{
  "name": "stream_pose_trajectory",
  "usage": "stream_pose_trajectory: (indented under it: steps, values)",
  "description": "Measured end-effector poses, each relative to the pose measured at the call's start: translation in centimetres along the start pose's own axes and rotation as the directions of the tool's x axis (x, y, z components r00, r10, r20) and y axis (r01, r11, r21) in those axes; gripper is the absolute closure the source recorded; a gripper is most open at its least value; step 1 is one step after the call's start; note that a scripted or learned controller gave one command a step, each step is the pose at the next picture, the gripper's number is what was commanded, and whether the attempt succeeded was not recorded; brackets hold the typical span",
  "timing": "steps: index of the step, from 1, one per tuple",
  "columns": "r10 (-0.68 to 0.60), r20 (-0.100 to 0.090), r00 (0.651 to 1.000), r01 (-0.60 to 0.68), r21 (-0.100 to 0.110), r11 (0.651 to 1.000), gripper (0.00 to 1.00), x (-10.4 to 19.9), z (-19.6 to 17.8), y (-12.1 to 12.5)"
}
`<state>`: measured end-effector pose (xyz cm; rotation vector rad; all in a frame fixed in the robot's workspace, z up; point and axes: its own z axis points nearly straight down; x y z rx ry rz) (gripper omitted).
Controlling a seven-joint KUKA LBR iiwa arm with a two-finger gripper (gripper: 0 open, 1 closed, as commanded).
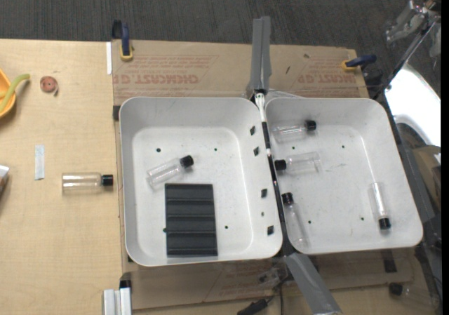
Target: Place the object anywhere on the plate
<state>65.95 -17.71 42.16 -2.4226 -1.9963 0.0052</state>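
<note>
Vials in both bins, none on the plate

Camera view: bench [63, 250] of pale wood, with a cardboard sheet [182, 71] under two white bins. The left bin [130, 187] holds a black ridged plate [190, 220] lying flat against its near side. Just beyond the plate's far left corner lies a clear vial [168, 168] on its side, black cap pointing up and to the right. It is close beside the plate, and whether the two touch cannot be told. Nothing rests on the plate's ridges.

The right bin [393, 166] holds four more capped vials, all on their sides: a far vial [293, 128] near the back wall, a middle vial [298, 163] with its cap toward the divider, a wall vial [293, 219] lying along the left wall, and a right vial [379, 205] with its cap toward the near side. They lie well apart from one another.

On the bare bench left of the bins lies a loose vial [85, 180], cap toward the left bin. Farther left are a white strip [39, 163], a red disc [48, 83] and a yellow item [7, 92] cut off by the edge. Blue clamps [121, 33] pin the cardboard at its far corners.

What looks like the gripper [412, 19] sits at the upper right edge, well off both bins; whether it is wide or narrow cannot be told
</note>
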Motion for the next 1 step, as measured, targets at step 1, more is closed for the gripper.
stream_pose_trajectory:
  steps: [1]
  values:
    - [-0.078, 0.001, 0.997, 0.078, -0.003, 0.997, 0.00, -3.62, -1.61, 0.68]
